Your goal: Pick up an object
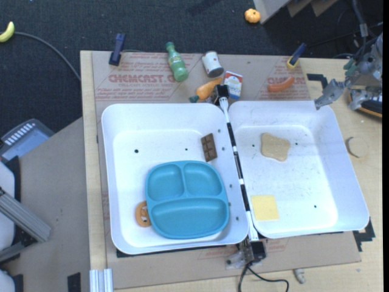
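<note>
Worktop [91, 163]: carried two white bins side by side.
Left bin [121, 163]: held a blue divided plate [186, 198] at 6 o'clock, a brown chocolate bar [209, 146] at 2 o'clock, and a small orange pretzel [143, 215] touching the plate's 8 o'clock edge.
Right bin [328, 163]: held a tan bread slice [275, 146] at 11 o'clock and a yellow cheese square [265, 207] at 7 o'clock.
Gripper [331, 93]: sat outside the right bin at 1 o'clock; its opening could not be told, with nothing seen in it.
</note>
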